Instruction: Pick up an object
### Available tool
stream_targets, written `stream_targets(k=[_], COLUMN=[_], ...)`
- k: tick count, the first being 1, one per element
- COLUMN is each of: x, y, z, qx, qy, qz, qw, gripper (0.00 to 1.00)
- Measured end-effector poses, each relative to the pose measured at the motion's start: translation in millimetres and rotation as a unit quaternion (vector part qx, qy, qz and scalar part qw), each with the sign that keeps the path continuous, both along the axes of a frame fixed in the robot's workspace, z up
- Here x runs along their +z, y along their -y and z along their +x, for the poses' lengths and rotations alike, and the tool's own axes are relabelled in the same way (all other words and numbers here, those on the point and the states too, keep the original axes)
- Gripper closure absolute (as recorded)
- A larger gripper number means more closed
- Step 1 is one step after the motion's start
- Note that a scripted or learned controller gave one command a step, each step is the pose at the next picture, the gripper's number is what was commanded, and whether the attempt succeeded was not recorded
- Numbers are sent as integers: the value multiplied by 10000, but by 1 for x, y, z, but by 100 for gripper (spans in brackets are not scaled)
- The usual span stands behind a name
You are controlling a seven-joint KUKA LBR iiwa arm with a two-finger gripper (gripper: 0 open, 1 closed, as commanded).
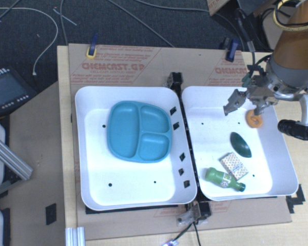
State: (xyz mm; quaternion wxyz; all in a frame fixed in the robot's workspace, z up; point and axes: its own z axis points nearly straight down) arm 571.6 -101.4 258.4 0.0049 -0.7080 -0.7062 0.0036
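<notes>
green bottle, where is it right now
The green bottle lies on its side near the front edge of the right bin, touching the small patterned packet.

Cardboard sheet (pixel 143 60) under bins; cables (pixel 51 14) behind.

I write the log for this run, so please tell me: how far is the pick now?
Done: nothing looks lifted; the dark green oval piece, the patterned packet and the green bottle all lie on the floor of the right bin. In hand: the gripper hangs above that bin's far part, beside the small orange ring, with nothing between its fingers. Left: descend, grasp, lift.
</notes>
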Motion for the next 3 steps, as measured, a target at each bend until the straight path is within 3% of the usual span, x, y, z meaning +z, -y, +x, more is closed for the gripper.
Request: stream_targets(k=[1,3], x=[5,-104], y=[0,11], z=[2,14], qx=[11,10], qy=[54,26], qz=[-6,-1], qw=[10000,10000], gripper=[0,0])
